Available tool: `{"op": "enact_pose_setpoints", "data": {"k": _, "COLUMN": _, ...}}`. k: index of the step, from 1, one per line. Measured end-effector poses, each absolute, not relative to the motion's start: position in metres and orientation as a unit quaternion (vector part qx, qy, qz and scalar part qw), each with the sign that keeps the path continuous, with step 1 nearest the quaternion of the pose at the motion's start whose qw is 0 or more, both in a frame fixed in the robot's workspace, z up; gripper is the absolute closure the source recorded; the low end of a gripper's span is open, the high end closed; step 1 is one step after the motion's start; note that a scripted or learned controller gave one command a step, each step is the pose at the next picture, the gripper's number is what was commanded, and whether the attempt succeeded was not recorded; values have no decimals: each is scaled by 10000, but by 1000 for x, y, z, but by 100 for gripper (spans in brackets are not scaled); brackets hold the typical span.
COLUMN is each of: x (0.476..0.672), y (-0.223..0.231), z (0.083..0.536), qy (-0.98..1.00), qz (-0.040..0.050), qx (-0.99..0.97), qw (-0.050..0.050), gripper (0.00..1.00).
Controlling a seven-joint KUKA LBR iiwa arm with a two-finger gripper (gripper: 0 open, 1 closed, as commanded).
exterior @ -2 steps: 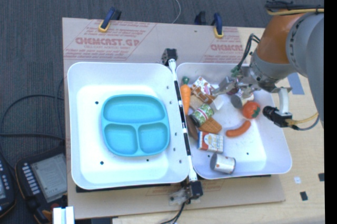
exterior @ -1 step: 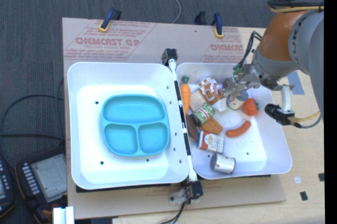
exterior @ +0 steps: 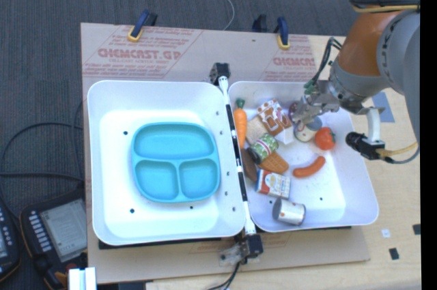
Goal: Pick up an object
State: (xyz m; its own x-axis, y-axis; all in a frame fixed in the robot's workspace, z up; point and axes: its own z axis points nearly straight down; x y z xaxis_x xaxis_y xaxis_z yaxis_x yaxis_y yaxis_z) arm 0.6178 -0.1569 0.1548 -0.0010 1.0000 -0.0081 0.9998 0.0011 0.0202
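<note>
Left bin (exterior: 109, 213): blue tray (exterior: 176, 161). Right bin (exterior: 355, 203): carrot (exterior: 240, 123), can (exterior: 289, 212).

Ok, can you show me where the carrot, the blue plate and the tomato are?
carrot (exterior: 240, 125): camera view, on the middle of its orange body.
blue plate (exterior: 176, 142): camera view, on the rim of its long top compartment.
tomato (exterior: 325, 138): camera view, on its red middle.
</note>
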Motion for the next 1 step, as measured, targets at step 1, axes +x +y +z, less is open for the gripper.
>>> {"op": "enact_pose_setpoints", "data": {"k": 1, "x": 639, "y": -103, "z": 198, "qy": 7078, "qz": 4, "qx": 7064, "qw": 9, "gripper": 100}}
